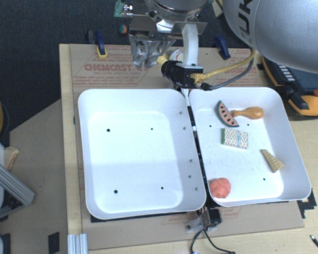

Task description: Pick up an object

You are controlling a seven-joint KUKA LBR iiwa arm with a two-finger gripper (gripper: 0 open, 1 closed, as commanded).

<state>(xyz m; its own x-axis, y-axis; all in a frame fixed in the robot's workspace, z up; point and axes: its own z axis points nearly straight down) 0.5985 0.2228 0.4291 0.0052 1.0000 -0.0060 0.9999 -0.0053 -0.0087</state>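
We see gripper (147,54) above far edge of left bin (90,142), aperture indeterminate, nothing visibly held. Targets in right bin (291,142): watermelon slice (227,114), patterned block (235,138), cone (273,161), pink ball (220,187). We judge all light; block stiffest, grasp across flat sides.

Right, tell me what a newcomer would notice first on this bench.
The bulky grey arm fills the top right corner, its tool hanging beyond the bins' far edge. Next comes the cluster in the right white bin: a watermelon-slice toy, a tan pear-shaped piece, a patterned square packet, a small cone and a round pinkish-red ball.
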